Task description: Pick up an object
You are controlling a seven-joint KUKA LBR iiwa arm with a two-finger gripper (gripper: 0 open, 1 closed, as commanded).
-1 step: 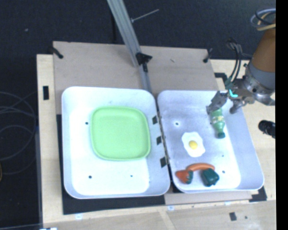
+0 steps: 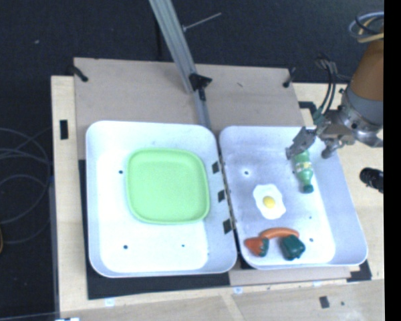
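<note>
1. Fingers [image 2: 297,146] spread apart, nothing clamped between them; gripper [image 2: 309,152] at the upper right of the frame, over the top part of the right bin [image 2: 341,199].
2. Just below the fingertips: small green bottle [image 2: 305,172], lying on its side on the bin floor, long axis running roughly up and down the frame, bluish end toward the bottom. Upper end close under the left finger; cannot tell whether touching.
3. Lower in the same bin: toy fried egg [image 2: 269,202] near the middle, orange sausage [image 2: 279,233] beneath it, red piece [image 2: 256,246] and dark green piece [image 2: 293,247] at the bottom edge. All apart from the bottle.
4. Left bin [image 2: 103,179] holding a light green plate [image 2: 167,186], well away from the arm.
5. Nearest candidate: the bottle. Likely light, hollow plastic, stiff enough for a firm squeeze, but smooth and round, so apt to roll or squirt out of a shallow pinch.
6. Best hold, as a judgement: across the narrow width at mid-body, fingers on either side of the long axis, set low toward the bin floor before closing.
7. Risk: closing on the tapered upper end, or nudging the bottle sideways on the way down.
</note>
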